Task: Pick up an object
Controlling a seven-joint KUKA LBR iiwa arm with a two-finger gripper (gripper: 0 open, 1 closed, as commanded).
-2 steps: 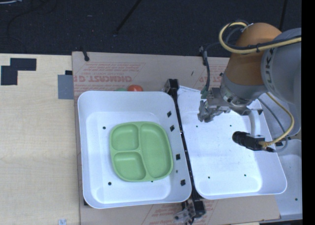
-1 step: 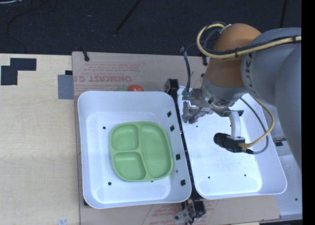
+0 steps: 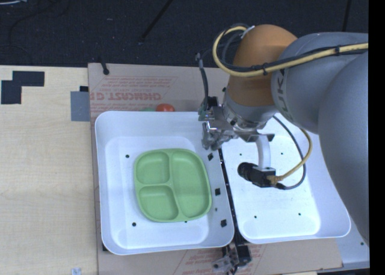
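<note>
We see a green plate (image 3: pixel 172 185) with three sections lying flat in the left bin (image 3: pixel 114 207). The gripper (image 3: pixel 210 138) hangs over the far end of the wall between the two bins, just beyond the plate. We cannot tell its state.

light falls evenly from above; the two white bins (image 3: pixel 114 147) are bright, close to washed out, with soft glare on their rims. the floor toward twelve o'clock is dark and nearly detailless. the arm (image 3: pixel 325 93) casts faint, diffuse shadows. focus is slightly soft overall, with mild grain and no obvious edge distortion.
</note>
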